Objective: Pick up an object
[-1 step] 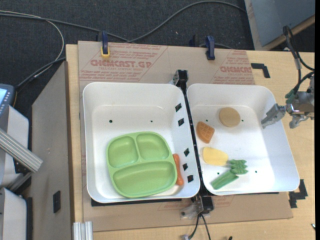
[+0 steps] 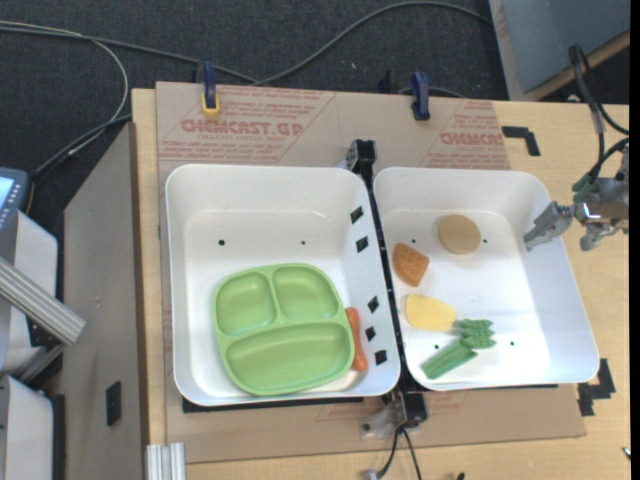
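The right bin [image 2: 540,318] holds a round tan bun [image 2: 459,234] near its back, an orange-brown bread piece [image 2: 410,264] by the divider, a yellow wedge [image 2: 430,312] below it, and a green leafy vegetable [image 2: 458,347] toward the front. My gripper [image 2: 572,222] hangs at the bin's right rim, well to the right of the bun and apart from every item. I see nothing in it.
The left bin [image 2: 200,208] carries a green divided plate [image 2: 283,326] with a small orange carrot [image 2: 354,340] at the plate's right edge. A black strip [image 2: 372,258] runs between the bins. Two clamps [image 2: 210,90] grip the cardboard at the back.
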Tool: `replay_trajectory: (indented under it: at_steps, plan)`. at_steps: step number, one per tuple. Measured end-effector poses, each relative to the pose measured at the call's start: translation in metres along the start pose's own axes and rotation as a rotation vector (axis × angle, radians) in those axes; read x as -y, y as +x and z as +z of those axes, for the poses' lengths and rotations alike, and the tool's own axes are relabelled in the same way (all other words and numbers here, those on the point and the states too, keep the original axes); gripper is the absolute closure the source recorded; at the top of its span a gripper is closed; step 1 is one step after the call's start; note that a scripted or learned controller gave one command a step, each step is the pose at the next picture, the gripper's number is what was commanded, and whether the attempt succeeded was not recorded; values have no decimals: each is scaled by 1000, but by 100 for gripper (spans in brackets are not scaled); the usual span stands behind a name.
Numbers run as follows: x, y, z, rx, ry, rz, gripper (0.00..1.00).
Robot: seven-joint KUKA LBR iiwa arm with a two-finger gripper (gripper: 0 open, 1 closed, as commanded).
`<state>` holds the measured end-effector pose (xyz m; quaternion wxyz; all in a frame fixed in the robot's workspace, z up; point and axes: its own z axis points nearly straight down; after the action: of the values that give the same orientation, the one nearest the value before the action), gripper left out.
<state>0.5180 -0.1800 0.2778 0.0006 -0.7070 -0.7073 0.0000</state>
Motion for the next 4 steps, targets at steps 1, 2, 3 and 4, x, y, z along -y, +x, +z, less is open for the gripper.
replay_trajectory:
  at_steps: [1, 2, 3, 4]
  plan:
    - [0, -2, 63, -2, 6, 1, 0]
    - [-1, -4, 105, -2, 4, 1, 0]
    - [-7, -10, 162, -2, 5, 1, 0]
    - [-9, -10, 147, -1, -2, 0, 100]
